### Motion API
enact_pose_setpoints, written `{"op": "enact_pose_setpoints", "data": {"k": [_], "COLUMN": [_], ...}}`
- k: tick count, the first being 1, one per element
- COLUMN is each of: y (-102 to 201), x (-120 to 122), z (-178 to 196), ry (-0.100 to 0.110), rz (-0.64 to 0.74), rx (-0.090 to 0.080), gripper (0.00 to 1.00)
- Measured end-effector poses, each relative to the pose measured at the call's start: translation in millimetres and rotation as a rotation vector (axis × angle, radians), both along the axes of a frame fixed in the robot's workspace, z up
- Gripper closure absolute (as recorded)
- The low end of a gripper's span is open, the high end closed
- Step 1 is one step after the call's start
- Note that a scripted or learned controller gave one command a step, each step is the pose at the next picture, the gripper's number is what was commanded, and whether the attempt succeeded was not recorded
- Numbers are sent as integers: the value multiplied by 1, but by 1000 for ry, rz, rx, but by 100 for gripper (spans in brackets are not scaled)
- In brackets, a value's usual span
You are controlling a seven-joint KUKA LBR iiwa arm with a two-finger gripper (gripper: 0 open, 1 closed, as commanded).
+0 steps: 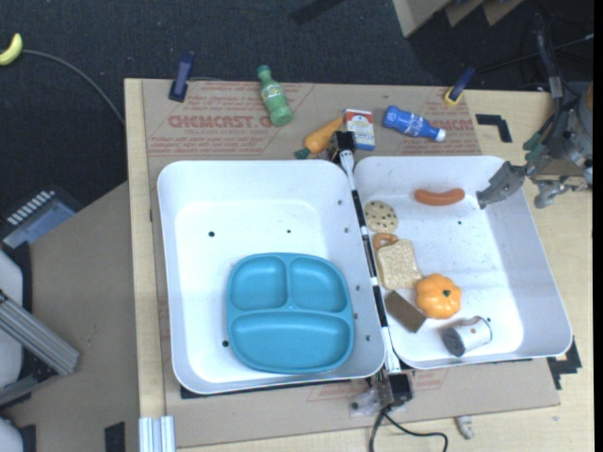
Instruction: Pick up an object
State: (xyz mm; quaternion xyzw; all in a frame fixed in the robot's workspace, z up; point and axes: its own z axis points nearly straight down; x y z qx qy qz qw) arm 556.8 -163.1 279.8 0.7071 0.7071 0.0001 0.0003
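Sausage (pixel 439 196) just left of hand (pixel 497 187), apart.

One fixed camera, set above the table (pixel 236 111), aimed down at a slant. Both white bins are taken in whole: left bin (pixel 188 215) and right bin (pixel 528 252), side by side near frame centre. Dark floor (pixel 94 26) is seen beyond the table's far edge and left. Moderate distance; small items are resolved coarsely.
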Motion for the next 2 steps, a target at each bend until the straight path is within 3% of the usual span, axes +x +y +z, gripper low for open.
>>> {"op": "enact_pose_setpoints", "data": {"k": [1,2], "y": [51,42], "x": [-20,-65], "z": [-98,-196], "ry": [3,2], "rz": [1,0], "rx": [1,1], "gripper": [0,0]}}
